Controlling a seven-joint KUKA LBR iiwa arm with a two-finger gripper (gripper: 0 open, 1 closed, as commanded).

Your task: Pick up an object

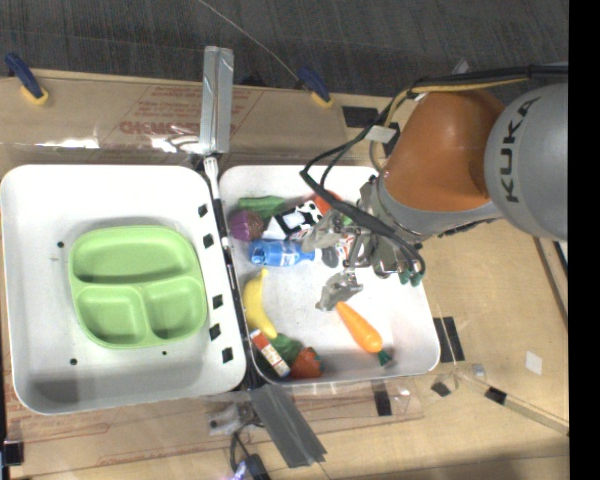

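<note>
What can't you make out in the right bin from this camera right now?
- Claw: open or shut unclear, cluttered by cables and wrist.
- Black-and-white toy: partly hidden by cables, identity unclear.
- Red item at the bin's near wall: too small to identify.

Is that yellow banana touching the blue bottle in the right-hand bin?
Apart. The camera view shows a strip of white bin floor between the banana and the blue bottle, which lies just above the banana's upper tip.
</note>
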